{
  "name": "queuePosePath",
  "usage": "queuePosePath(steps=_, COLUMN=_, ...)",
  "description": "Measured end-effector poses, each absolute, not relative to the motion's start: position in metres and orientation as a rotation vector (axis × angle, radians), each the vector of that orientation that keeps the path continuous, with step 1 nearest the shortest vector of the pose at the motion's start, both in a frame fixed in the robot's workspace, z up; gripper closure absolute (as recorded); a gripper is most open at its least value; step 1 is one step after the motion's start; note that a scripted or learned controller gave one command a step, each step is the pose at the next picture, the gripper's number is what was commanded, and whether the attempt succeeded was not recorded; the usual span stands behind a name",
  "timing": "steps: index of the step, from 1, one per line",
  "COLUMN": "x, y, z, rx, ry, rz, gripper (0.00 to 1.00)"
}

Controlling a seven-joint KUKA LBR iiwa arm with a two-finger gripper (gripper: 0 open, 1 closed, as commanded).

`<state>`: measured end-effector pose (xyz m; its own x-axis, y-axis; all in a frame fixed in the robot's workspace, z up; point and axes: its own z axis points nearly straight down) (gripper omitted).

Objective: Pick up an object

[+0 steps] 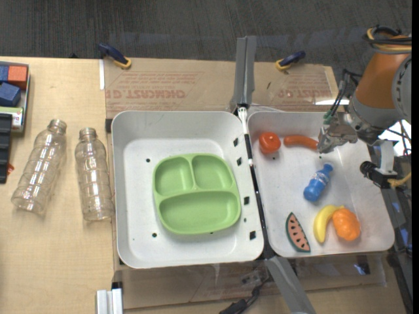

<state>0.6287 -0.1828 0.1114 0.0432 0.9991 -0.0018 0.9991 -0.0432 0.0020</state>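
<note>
The gripper hangs low over the far end of the right bin, and from here I cannot tell how it is set. The nearest thing to it is the orange-red sausage, just to its left, lying with its long axis across the bin, one end almost under the tip. Left of that sits the small tomato, close to the bin's inner wall. The blue bottle lies nearer the middle, below the gripper, tilted on a diagonal. The banana, the orange and the watermelon slice crowd the near end. I'd judge the sausage the likely target: open floor lies around it, though the far wall stands close behind
</note>
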Motion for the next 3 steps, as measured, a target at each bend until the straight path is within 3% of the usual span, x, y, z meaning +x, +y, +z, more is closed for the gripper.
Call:
queuePosePath(steps=1, x=0.629, y=-0.183, z=0.111, rx=2.267, ry=2.171, rz=0.0, gripper=0.0)
queuePosePath(steps=2, x=0.577, y=-0.167, z=0.091, rx=2.458, ry=1.962, rz=-0.003, gripper=0.0)
queuePosePath(steps=3, x=0.576, y=-0.169, z=0.1, rx=2.463, ry=1.956, rz=-0.004, gripper=1.0)
